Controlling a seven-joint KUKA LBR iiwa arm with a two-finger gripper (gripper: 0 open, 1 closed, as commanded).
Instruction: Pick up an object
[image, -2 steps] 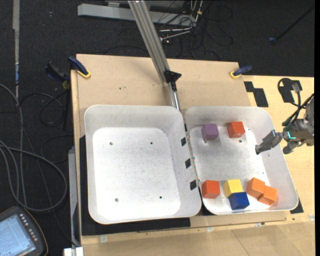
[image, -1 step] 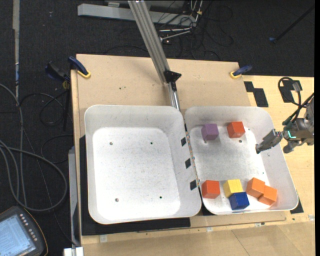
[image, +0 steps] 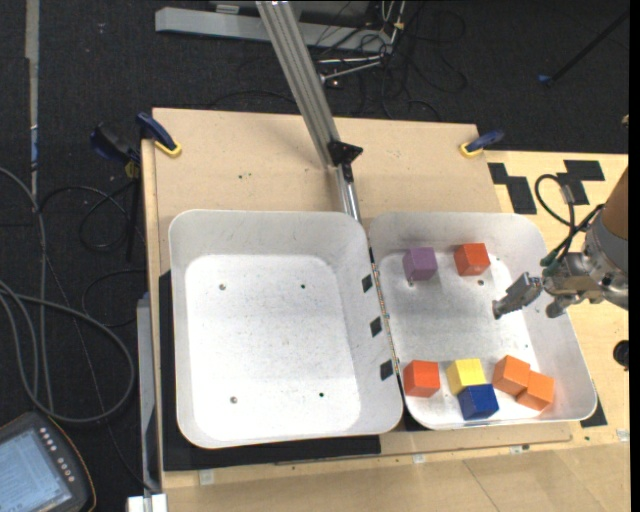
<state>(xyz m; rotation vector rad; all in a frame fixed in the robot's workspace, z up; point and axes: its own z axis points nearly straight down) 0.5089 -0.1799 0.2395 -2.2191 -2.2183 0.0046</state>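
**Gripper over right bin, nothing held**

Nearest the camera, along the near edge of the right bin (image: 560, 335), I see a cluster: an orange cube (image: 422, 378) on the left, a yellow cube (image: 465, 374) just beside it, a blue cube (image: 478, 401) touching the yellow one on its near side, and two orange blocks (image: 523, 381) pressed together further right.

At the far side of the same bin, a purple cube (image: 420, 264) and a red-orange cube (image: 471, 259) sit near each other but apart.

My gripper (image: 533, 296) reaches in from the right, over the right-hand middle of the bin, between the far pair and the near cluster. Its fingers stand spread apart with nothing between them; no cube is in contact.

Left bin (image: 200, 330) sits alongside, touching the right one at the centre seam.
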